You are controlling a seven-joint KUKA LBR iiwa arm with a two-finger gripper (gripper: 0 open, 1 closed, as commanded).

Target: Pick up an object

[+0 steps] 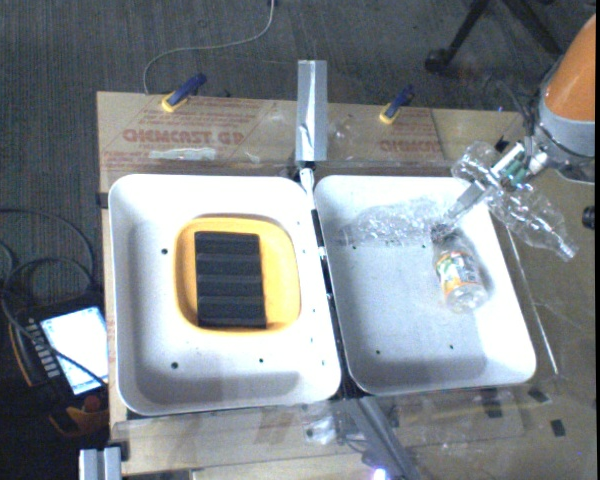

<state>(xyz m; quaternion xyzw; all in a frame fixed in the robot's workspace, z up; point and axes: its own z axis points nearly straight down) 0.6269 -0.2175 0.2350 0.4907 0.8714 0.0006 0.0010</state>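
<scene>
The hand (450, 220) is seen over the upper part of the right bin (380, 363), reached in from the right edge on the grey arm (570, 118) with its orange band. Its thin fingers are angled down and to the left toward the bin floor, and their tips are lost among clear crinkled plastic (395, 223); whether they are spread or pressed together cannot be told, and nothing is seen held between them. A clear, crumpled bottle-like piece (535, 218) is seen beside the wrist, over the bin's right rim. Just below the fingertips, a small clear bottle (458, 276) with a yellow and orange label is laid on the bin floor, apart from the hand. In the left bin (140, 368), well apart from the hand, a yellow tray (285, 278) with a black ribbed block (230, 280) in it is placed near the middle. Both bins are carried side by side on the worktop (180, 128), where two yellow and blue clamps (183, 92) are fixed along the far edge
</scene>
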